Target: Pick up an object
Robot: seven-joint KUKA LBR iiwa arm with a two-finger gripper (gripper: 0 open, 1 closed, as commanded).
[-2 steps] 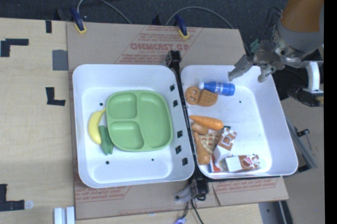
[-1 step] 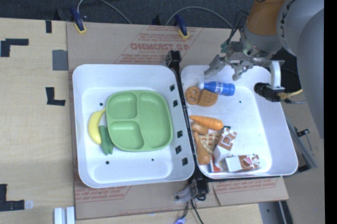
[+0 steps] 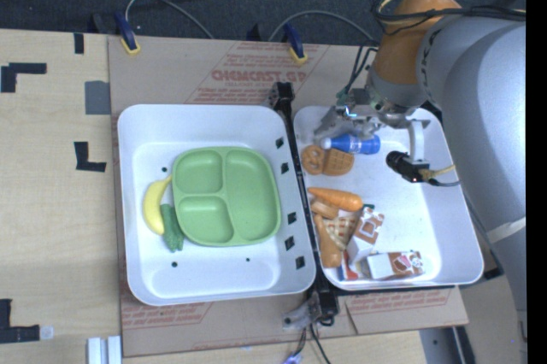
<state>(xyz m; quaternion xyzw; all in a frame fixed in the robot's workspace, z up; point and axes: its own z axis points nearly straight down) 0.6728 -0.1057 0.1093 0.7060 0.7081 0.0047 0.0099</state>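
I'm seeing the claw (image 3: 349, 125) hovering over the bottle (image 3: 352, 144) at the right bin's (image 3: 444, 217) far end; grip state unreadable.

A single fixed view is given, taken from above the bench (image 3: 51, 183) and tilted down at a slant. Both white bins are framed whole: the right bin (image 3: 444, 208) is seen directly beneath the gripper (image 3: 346, 125), the left bin (image 3: 137, 183) well off to the gripper's left in frame. The arm (image 3: 479, 97) is seen entering from behind the gripper at the frame's right. The scene is viewed from a moderate height.
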